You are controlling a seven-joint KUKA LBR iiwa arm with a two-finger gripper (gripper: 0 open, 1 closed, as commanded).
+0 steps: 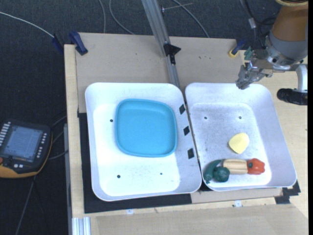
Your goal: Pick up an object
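Note:
The right bin (pixel 215 102) holds a pale yellow piece (pixel 238 142) near its middle right. Along its front edge lie a dark green lump (pixel 216 173), a tan wooden stick (pixel 235 166) and a red piece (pixel 256 166) in a row. My gripper (pixel 243 81) hangs over the far right corner of the right bin, well behind the objects, with nothing seen between its fingers.
The left bin (pixel 98 131) holds a blue square plate (pixel 145 127). A grey metal pole (pixel 159 23) slants down to the gap between the bins. A teach pendant (pixel 22 146) lies on the floor at left. Cables run across the dark carpet.

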